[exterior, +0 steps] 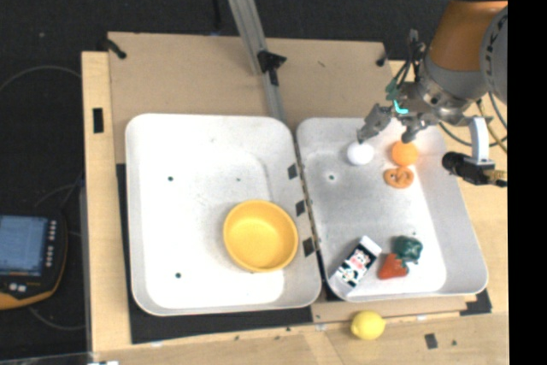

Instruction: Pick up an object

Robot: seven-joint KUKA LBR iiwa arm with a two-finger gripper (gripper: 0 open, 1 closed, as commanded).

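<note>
The gripper (391, 126) hangs spread open, gripping nothing, over the right white bin (444, 218). The small white ball (360, 154) lies just below its left finger; centre over it before closing.

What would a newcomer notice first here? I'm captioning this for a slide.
The yellow bowl stands out in the left bin. In the right bin, the gripper hangs above a white ball and an orange ball. A lemon lies outside on the bench.
</note>
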